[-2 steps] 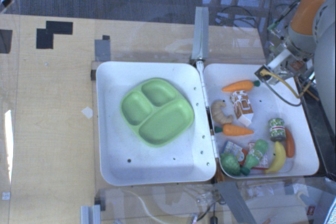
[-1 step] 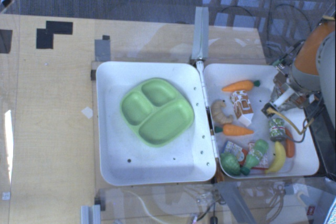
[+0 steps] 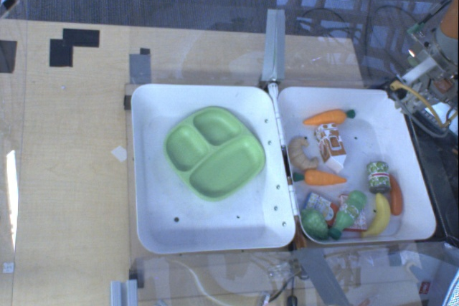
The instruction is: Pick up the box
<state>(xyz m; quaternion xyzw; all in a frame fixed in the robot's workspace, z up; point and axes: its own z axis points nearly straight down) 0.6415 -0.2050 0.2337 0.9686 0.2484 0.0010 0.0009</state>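
While pincer [image 3: 423,86] hangs beyond right bin [image 3: 410,154], opening unclear, box [image 3: 331,142] apart

Both bins [image 3: 143,154] are white. The divided plate [image 3: 214,152] is pale green. Two carrots [image 3: 328,117] are orange with green tops, the banana [image 3: 379,215] yellow, the croissant [image 3: 302,153] tan. The small box [image 3: 331,142] is brown and white, printed with a picture. The bottle [image 3: 349,211] is green.
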